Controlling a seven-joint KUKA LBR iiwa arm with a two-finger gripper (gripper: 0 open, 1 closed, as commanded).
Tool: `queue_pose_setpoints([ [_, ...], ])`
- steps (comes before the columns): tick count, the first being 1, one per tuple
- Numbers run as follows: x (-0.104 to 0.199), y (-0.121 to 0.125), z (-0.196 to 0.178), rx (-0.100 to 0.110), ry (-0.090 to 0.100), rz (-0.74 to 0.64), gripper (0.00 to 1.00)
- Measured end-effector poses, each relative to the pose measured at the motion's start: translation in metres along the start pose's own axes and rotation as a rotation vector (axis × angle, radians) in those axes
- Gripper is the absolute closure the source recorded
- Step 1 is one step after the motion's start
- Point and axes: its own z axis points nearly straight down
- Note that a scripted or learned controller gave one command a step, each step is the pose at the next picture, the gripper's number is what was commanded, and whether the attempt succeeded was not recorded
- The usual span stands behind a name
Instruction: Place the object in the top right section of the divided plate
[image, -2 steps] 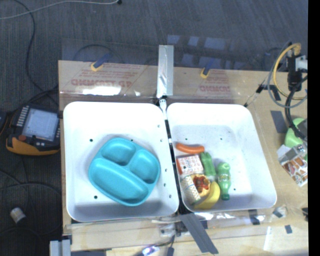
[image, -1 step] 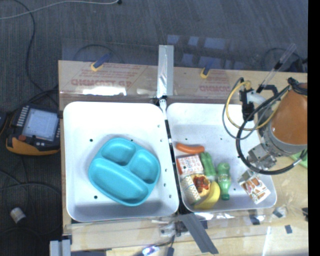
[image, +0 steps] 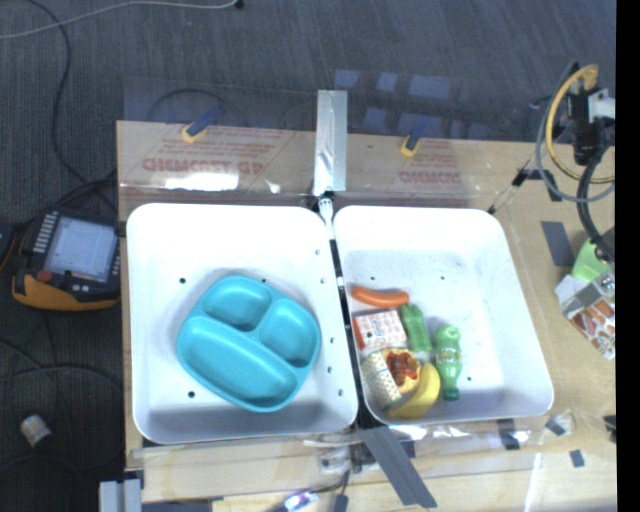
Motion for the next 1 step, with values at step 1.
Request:
queue_pose_setpoints([
  [1, 0.0128, 0.0024, 0.1453, -0.006, -0.002, -0.183, 1.00],
])
